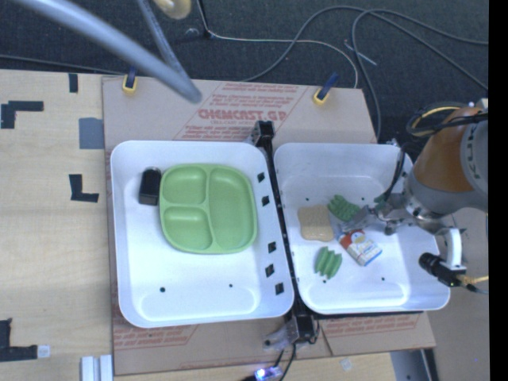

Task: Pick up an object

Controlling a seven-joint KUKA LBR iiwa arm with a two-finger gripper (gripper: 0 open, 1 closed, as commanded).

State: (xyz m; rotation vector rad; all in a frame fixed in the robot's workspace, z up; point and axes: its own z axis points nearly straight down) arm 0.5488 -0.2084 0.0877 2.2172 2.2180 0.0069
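The right bin (397, 292) holds a beige block (316, 222), a green ridged piece (343, 206), a second green piece (327, 261) and a small red, white and blue box (364, 248). My gripper (371, 215) reaches in from the right and hangs low over the middle of this bin. It is just right of the upper green piece and just above the small box. Whether it touches either cannot be made out. The arm's orange band (440, 163) sits over the bin's right wall.
The left bin (135, 292) holds a green divided plate (209, 209) and a small black block (149, 186) at the plate's left. A black divider (274, 213) runs between the bins. Cables (333, 30) lie on the dark floor behind.
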